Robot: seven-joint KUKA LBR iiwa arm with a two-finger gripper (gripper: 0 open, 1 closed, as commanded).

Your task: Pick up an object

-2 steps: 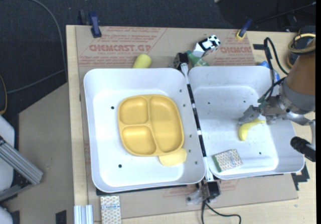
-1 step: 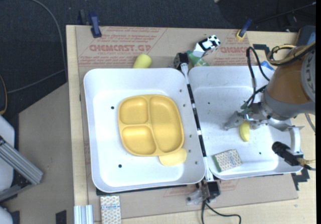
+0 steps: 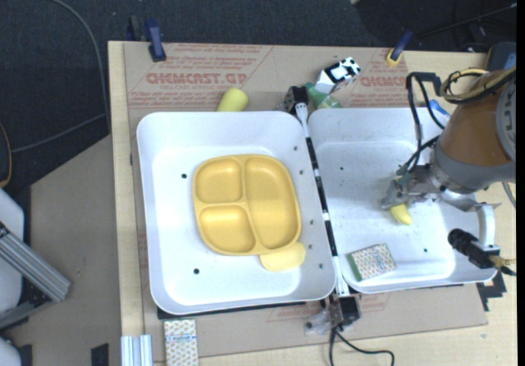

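Bench board (image 3: pixel 197 69) reads "CHEMCAST GP".

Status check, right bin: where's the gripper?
Gripper low in right bin, over small yellow piece. Grasp unconfirmed. Patterned packet nearby, apart.

One fixed overhead camera
It is looking down at a slant on the counter (image 3: pixel 246 69), taking in both bins from some height.
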